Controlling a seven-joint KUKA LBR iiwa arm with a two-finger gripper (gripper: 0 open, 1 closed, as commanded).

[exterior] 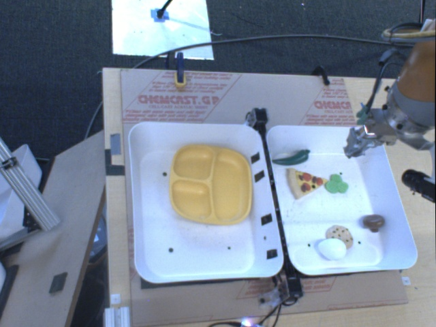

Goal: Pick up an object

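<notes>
Objects for the pick lay scattered in the right bin (398,216): a green pepper (291,158), a pizza slice (304,182) touching a broccoli piece (336,184), a brown lump (372,222), and a cookie (338,234) touching a white egg (332,249). The gripper (357,142) hovered over the bin's far right corner, carrying nothing; how wide it stood could not be told. The brown lump, well apart from the rest, seemed the safest target. Centring above it before descending would likely avoid nudging neighbours. A yellow divided plate (210,183) sat in the left bin (146,203).
</notes>
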